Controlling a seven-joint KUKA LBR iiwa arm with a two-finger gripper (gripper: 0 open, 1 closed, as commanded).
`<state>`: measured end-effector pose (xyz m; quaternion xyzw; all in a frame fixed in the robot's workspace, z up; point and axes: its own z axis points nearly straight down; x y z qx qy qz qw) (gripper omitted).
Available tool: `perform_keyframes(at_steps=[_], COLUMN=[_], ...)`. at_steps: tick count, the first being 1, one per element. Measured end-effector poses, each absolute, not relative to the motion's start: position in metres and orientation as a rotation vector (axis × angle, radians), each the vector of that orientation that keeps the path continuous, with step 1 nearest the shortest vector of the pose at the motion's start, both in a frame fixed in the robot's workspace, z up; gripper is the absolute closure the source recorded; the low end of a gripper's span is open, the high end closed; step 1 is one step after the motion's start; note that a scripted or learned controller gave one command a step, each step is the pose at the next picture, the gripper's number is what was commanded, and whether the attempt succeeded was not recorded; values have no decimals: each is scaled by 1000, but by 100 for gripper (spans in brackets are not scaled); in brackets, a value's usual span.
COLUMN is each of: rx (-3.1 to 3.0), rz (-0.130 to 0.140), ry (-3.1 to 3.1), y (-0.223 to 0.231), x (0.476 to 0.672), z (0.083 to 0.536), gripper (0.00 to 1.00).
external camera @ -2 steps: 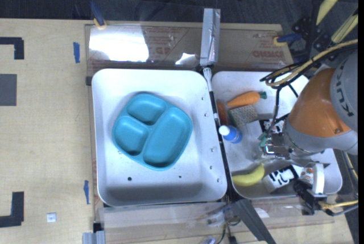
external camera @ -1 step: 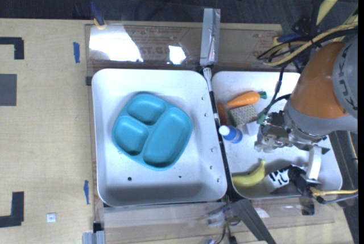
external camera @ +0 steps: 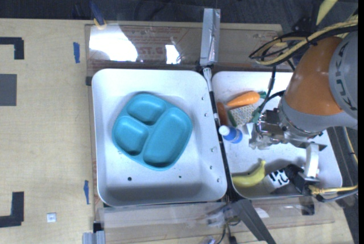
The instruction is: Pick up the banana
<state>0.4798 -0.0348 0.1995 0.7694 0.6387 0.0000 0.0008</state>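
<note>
Banana (external camera: 251, 175): yellow, curved, approx. horizontal, lying flat on floor of right bin (external camera: 296, 194), near-left corner. Stem end points up-right, tip greenish; blunt end at left, close to bin's left wall. Right portion appears to touch or sit just beside a black-and-white item, contact unclear. No fingers around it.
</note>
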Motion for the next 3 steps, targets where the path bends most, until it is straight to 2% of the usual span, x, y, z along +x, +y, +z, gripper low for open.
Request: perform_keyframes(at_steps=[1, 2, 3], rx=[2441, 2560, 2705], rz=[-3, -2, -2], ry=[1977, 1818, 1596], y=[-30, -77, -53], x=[480, 491, 520], z=[384, 376, 435], gripper=[100, 100, 100])
